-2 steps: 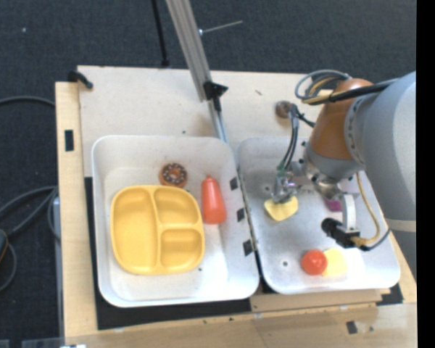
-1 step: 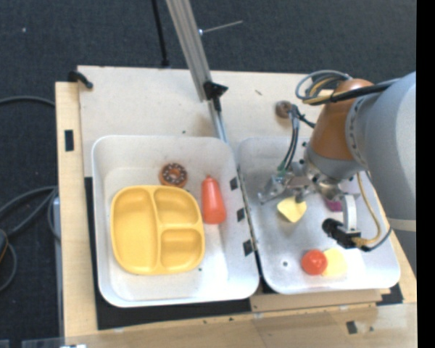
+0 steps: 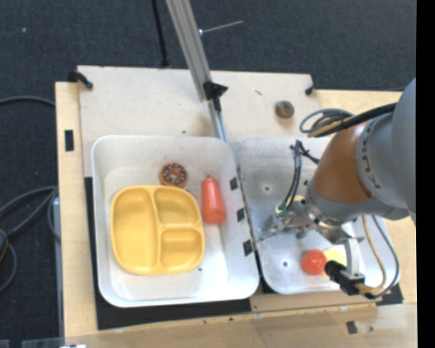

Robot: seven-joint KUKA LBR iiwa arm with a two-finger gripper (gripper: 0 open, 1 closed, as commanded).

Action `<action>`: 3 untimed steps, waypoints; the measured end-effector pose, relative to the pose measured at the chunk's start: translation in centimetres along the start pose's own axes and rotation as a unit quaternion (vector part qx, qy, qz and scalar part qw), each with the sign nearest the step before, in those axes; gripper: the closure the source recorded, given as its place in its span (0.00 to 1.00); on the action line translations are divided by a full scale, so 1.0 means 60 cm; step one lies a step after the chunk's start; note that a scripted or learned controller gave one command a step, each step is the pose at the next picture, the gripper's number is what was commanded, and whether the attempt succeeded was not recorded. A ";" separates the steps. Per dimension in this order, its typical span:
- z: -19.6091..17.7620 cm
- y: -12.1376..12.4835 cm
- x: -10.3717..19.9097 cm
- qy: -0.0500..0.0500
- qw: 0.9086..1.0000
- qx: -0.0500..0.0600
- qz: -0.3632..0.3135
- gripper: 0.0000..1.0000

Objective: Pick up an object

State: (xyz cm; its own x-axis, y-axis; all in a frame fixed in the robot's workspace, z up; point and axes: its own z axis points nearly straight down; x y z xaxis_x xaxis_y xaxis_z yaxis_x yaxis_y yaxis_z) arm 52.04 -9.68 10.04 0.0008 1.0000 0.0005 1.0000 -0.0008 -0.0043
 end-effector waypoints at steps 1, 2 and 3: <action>-0.122 0.032 -0.043 -0.002 1.000 -0.007 -0.001 0.00; -0.292 0.060 -0.041 -0.002 1.000 -0.007 -0.002 0.00; -0.040 0.035 -0.094 -0.001 1.000 0.001 0.001 0.00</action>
